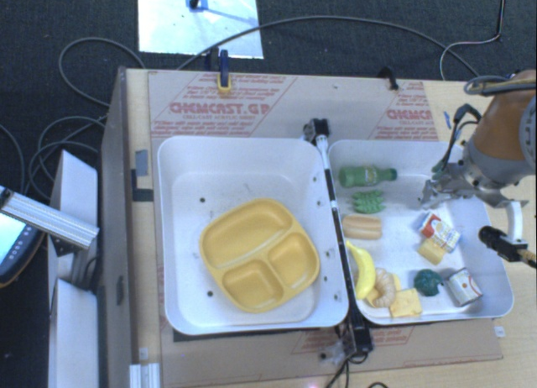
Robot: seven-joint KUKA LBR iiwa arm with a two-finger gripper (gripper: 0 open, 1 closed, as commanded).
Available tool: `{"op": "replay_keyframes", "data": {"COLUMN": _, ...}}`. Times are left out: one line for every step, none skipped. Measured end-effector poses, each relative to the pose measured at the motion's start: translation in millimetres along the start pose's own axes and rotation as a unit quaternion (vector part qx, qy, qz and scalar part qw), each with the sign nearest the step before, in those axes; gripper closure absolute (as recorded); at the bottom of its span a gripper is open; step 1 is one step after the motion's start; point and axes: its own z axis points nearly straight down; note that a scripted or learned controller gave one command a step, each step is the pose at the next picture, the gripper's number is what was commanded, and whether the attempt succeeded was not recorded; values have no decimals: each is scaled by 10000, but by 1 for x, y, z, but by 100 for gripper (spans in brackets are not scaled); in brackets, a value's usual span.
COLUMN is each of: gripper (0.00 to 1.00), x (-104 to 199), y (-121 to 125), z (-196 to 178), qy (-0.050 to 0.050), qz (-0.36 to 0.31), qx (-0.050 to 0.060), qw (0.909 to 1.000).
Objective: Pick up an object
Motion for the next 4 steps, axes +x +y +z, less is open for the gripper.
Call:
{"op": "replay_keyframes", "data": {"gripper": 100, "x": 0, "y": -89, "z": -72, "qy": 4, "qz": 7, "qx": 11, "qw": 10000}}
{"op": "replay_keyframes", "data": {"gripper": 100, "x": 63, "y": -36, "z": -81, "qy": 11, "qz": -13, "qx": 9, "qw": 10000}}
{"op": "replay_keyframes", "data": {"gripper": 0, "x": 61, "y": -36, "z": -81, "qy": 6, "qz": -3, "qx": 14, "qw": 10000}}
{"op": "replay_keyframes", "data": {"gripper": 0, "x": 115, "y": -3, "z": 11, "qy": 14, "qz": -7, "qx": 19, "qw": 10000}}
